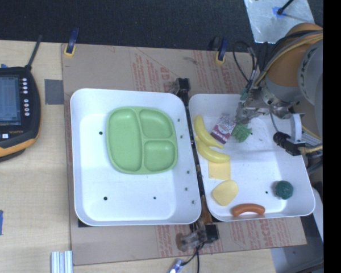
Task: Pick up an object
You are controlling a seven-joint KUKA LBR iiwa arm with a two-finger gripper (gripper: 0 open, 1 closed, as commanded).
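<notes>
Nearest the lens, an orange sausage-shaped toy (248, 210) lies at 6 o'clock in the right white plastic bin (295, 169), with a pale yellow rounded piece (224, 192) and a flat yellow square slice (219, 170) above it and a dark green ball (283, 189) toward 4 o'clock. A yellow plastic banana (206, 139) lies along 9 o'clock, beside a crumpled pink-and-white packet (223, 128) and a small green leafy toy (240, 132). The two-finger gripper (247, 111) hangs at 12 o'clock just over that green toy, and I cannot tell how its jaws stand; the left white bin (88, 169) carries a light green divided plate (142, 140).

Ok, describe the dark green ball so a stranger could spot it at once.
Start at the right-hand white bin, the one holding the toy food. Go to its near right corner: the dark green ball sits there alone, just right of the orange sausage. It is round and darker than the leafy green piece further back.
</notes>
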